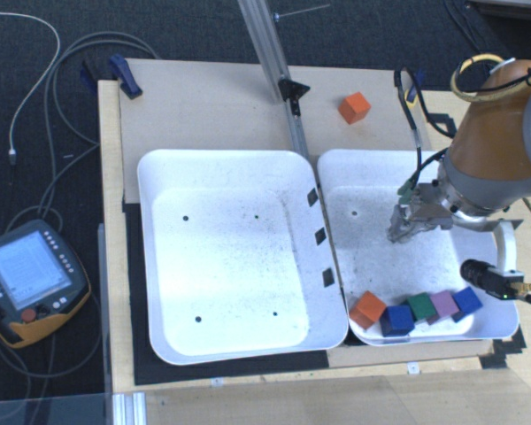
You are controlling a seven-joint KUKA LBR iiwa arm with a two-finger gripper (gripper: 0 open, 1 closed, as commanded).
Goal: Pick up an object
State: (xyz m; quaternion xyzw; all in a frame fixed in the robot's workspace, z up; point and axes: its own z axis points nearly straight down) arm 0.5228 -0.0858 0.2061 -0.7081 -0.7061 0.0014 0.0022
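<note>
Camera view puts the arm at the reaching step: its claw (404,228) hangs over the bare middle of the right bin (358,193), holding nothing that I can see, and whether its fingers are apart or together I cannot tell. The blocks lie along that bin's near edge, orange block (367,309), dark blue block (396,320), green block (421,307), purple block (443,304) and blue block (466,300), well apart from the claw. The next move likely calls for shifting nearward and lowering over one.

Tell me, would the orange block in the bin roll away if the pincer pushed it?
Probably not. The orange block has flat faces and corners, so it would likely slide, not roll. It sits against the dark blue block near the bin's front wall, so a push might jam it or nudge that neighbour.
</note>
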